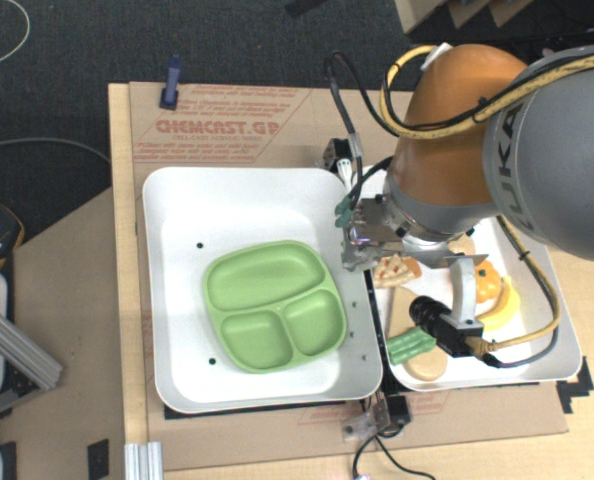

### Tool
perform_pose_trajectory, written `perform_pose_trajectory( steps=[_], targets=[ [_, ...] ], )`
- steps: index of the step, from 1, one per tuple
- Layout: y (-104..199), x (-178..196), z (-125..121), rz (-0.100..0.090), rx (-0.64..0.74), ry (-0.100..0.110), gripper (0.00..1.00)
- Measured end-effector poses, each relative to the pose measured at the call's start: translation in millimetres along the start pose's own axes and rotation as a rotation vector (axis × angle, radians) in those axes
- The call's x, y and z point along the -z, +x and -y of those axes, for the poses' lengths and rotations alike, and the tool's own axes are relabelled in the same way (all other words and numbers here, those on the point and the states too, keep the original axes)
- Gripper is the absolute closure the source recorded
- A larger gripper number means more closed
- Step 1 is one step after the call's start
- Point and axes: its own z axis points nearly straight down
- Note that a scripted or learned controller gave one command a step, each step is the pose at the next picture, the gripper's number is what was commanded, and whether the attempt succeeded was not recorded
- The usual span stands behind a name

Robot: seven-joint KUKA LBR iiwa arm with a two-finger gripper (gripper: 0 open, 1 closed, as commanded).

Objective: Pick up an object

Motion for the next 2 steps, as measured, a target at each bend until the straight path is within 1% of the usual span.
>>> perform_pose_trajectory(
  steps=[1,2],
  targets=[
    [29.4,-16.0,20.6,-0.001,0.001,0.010,1.00],
    [7.8,188.4,17.1,-0.004,-0.001,-0.016,1.00]
  ],
)
